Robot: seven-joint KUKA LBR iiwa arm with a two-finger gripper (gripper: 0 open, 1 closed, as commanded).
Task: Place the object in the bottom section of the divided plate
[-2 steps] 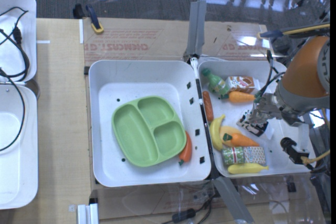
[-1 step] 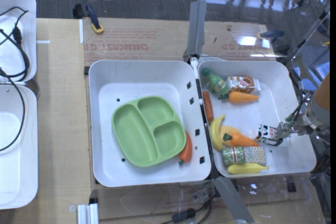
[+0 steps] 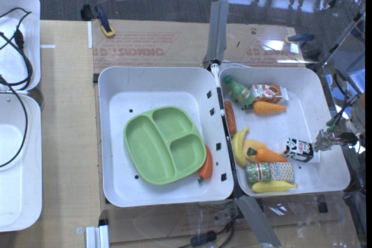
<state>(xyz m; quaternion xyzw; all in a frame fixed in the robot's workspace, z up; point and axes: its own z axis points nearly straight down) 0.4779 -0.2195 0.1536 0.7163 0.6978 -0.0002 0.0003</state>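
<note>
The pincer (image 3: 323, 141) is seen right of the milk carton (image 3: 299, 149); its opening cannot be told. The carton should be gripped squarely before being carried to the green plate (image 3: 165, 145).

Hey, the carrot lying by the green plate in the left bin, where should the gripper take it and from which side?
Grip the carrot across its thicker orange middle, coming straight down from above. It lies flat against the divided plate's right rim, long axis running toward the bin's near wall, green top nearest that wall. The plate crowds one flank, so a finger probably needs to slip between carrot and rim.
</note>
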